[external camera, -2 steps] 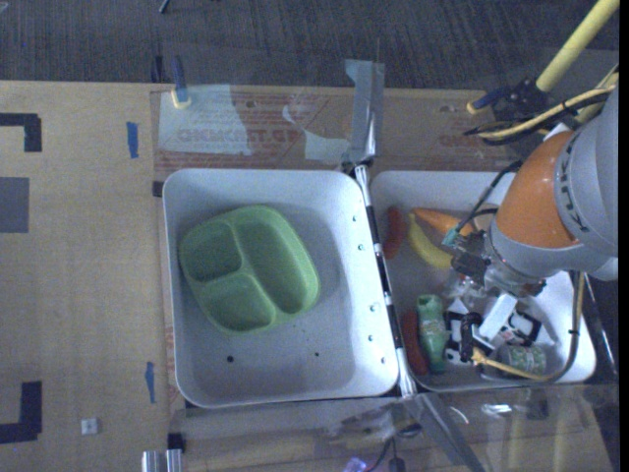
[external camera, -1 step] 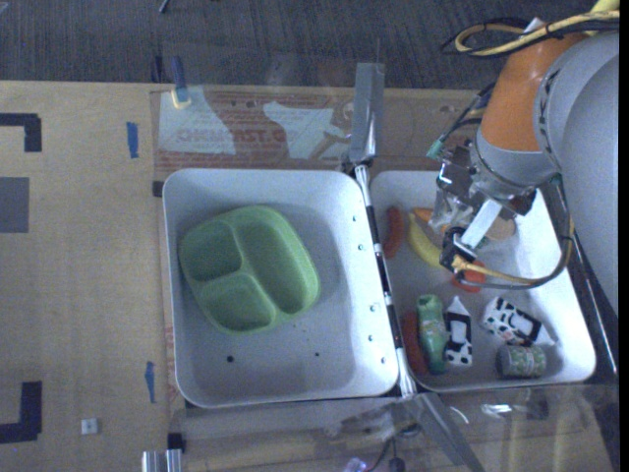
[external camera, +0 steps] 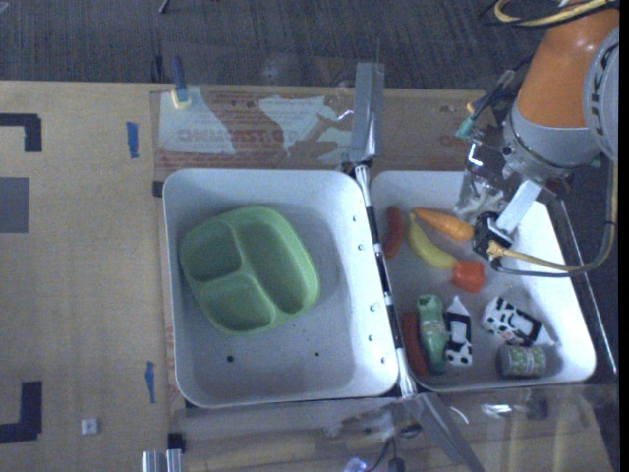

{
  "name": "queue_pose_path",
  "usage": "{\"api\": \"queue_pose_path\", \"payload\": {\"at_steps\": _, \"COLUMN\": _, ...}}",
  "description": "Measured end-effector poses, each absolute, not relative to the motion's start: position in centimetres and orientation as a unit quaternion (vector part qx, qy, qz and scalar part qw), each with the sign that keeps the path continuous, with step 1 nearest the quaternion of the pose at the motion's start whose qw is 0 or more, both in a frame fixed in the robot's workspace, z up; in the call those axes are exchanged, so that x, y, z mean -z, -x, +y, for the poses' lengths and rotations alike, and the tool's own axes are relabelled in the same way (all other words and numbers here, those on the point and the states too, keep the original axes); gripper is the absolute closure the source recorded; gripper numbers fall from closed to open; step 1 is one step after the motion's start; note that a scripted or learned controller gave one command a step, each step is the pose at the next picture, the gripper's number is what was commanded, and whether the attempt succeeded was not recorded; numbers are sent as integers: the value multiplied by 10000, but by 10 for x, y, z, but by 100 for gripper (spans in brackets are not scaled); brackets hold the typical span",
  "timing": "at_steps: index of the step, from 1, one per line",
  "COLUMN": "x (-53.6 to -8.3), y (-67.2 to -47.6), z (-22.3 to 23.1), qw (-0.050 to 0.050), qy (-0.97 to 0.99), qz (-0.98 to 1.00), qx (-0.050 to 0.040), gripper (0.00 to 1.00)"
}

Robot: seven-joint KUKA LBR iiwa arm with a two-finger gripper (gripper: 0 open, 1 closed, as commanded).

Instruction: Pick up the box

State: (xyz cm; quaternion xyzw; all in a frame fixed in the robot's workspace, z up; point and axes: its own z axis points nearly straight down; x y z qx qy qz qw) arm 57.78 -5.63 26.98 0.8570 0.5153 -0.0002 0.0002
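- You had the arm coming in from the upper right of the frame, grey body with the orange band above the wrist.
- The gripper hung over the upper part of the right bin, just above the orange carrot-like piece.
- I couldn't tell if the end effector was released or clenched; too dark and cluttered with cabling there. Nothing was visibly held.
- The box, a small black-and-white cow-patterned carton, sat in the lower middle of the right bin, well apart from the gripper.
- Just left of the box was a green bottle-like item, with a red piece beside it against the bin's left wall.
- Right of the box lay another black-and-white patterned item, and below that a small can on its side near the lower right corner.
- A yellow banana lay just under the carrot piece, a red sausage-like piece to their left, and a small orange-red block below the banana.
- The left bin held a green divided plate, sitting left of centre and slightly turned.
- A yellow cable ran from the gripper toward the right edge of the frame.
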Motion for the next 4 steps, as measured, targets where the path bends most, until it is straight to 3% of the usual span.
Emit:
{"api": "queue_pose_path", "payload": {"at_steps": 1, "x": -87, "y": -604, "z": -107, "qw": 18, "qy": -8635, "qz": 5044, "qx": -17, "gripper": 100}}
{"api": "queue_pose_path", "payload": {"at_steps": 2, "x": -185, "y": -599, "z": -79, "qw": -2, "qy": -9488, "qz": 3160, "qx": 9, "gripper": 100}}
{"api": "queue_pose_path", "payload": {"at_steps": 3, "x": -194, "y": -600, "z": -77, "qw": -4, "qy": -9481, "qz": 3180, "qx": 17, "gripper": 100}}
{"api": "queue_pose_path", "payload": {"at_steps": 4, "x": -109, "y": -568, "z": -111, "qw": -5, "qy": -9514, "qz": 3078, "qx": 4, "gripper": 100}}
